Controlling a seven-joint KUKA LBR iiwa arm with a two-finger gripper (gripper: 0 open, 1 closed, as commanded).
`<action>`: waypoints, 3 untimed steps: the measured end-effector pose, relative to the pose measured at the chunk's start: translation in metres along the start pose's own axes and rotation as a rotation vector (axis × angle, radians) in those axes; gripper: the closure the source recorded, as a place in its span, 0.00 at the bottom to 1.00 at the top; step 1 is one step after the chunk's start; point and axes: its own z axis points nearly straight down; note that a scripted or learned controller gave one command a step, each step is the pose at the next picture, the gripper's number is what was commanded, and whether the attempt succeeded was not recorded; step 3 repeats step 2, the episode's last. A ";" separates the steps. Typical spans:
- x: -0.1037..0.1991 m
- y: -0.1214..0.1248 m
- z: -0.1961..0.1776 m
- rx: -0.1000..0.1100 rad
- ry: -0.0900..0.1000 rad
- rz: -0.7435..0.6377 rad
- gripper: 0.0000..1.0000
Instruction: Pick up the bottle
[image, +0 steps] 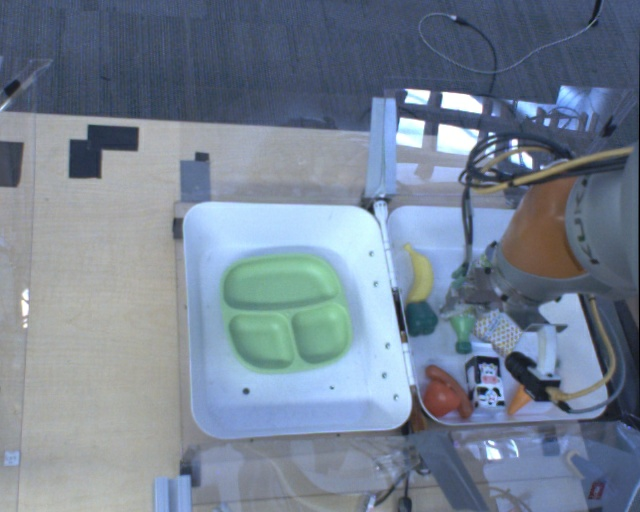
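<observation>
A small light-green bottle (462, 331) stands in the right bin (440, 222), near its middle, with its narrow end pointing toward the front. My gripper (464, 298) hangs right above the bottle's wide end, at the tip of the grey arm with the orange band (537, 243). The gripper's body covers the place where it meets the bottle, so whether it touches the bottle cannot be told.
Around the bottle in the right bin lie a yellow banana (418, 273), a dark green lump (421, 318), a checkered piece (497, 327), a red vegetable (441, 392), a black-and-white toy (486, 382) and an orange carrot (519, 402). The left bin (290, 222) holds a green divided plate (286, 310).
</observation>
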 end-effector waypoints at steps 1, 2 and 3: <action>0.067 0.048 -0.076 0.037 0.017 -0.069 1.00; 0.083 0.008 -0.170 0.039 0.010 0.224 1.00; 0.083 0.008 -0.170 0.039 0.010 0.224 1.00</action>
